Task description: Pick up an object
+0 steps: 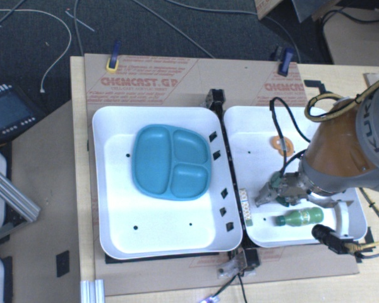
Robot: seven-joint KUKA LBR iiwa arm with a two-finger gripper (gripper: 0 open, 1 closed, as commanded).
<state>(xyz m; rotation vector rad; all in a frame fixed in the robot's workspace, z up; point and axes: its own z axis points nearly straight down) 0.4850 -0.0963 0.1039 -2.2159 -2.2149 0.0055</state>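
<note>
Approach step: tool [273, 194] low in the right bin [252, 128], just above a green bottle [300, 218] lying near the bin's front edge. Whether it grips anything cannot be told. Next, presumably, centring over the bottle.

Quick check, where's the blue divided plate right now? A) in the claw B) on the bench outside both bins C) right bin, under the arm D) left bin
D: the blue divided plate lies flat in the left bin, while the claw is over the right bin, near the green bottle.
</note>
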